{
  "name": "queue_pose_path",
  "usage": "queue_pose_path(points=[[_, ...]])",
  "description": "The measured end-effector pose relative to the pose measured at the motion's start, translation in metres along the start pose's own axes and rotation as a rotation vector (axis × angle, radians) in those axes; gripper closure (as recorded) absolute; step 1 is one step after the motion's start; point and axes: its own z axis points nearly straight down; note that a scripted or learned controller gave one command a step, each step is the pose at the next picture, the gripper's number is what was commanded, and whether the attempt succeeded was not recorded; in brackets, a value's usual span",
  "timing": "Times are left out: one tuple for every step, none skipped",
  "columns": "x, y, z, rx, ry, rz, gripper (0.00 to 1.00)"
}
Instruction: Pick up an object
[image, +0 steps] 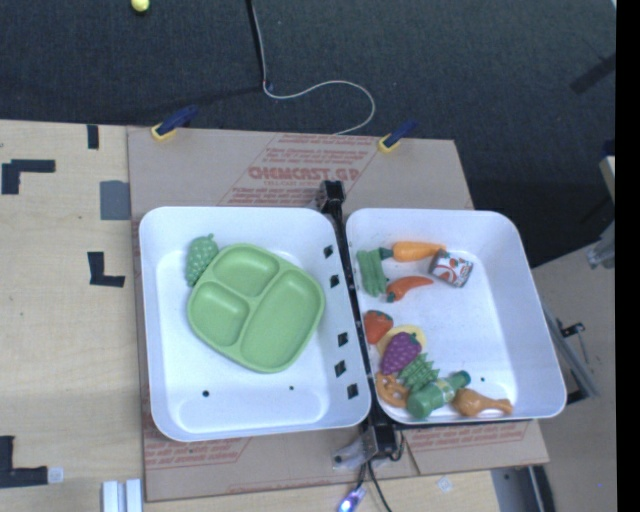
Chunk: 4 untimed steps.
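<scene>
I can't tell the gripper's state from here, so I judge by the arm's entry at frame right. The right bin (500, 300) is nearer; its toys crowd its left side. The small can (451, 268) lies apart, upper centre, long axis roughly left-right. Two bins; one green tray (256, 307) and one green grape bunch (201, 256) in the left bin (170, 400).

Two shallow white plastic bins (165, 300) side by side at mid-frame. In the left one, a light green three-part plastic plate (256, 308) and a darker green bumpy toy grape bunch (201, 257). In the right one, an orange toy carrot (415, 250), a red-and-white small can (450, 268), a purple toy grape cluster (398, 352).
</scene>
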Motion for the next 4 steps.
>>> queue_pose_path(points=[[-0.0001, 0.0000, 0.0049, 0.000, 0.000, 0.000, 1.00], [0.0000, 0.0000, 0.0100, 0.000, -0.001, 0.000, 1.00], [0.0000, 0.0000, 0.0140, 0.000, 0.000, 0.000, 1.00], [0.0000, 0.0001, 0.0089, -0.002, 0.000, -0.001, 1.00]])
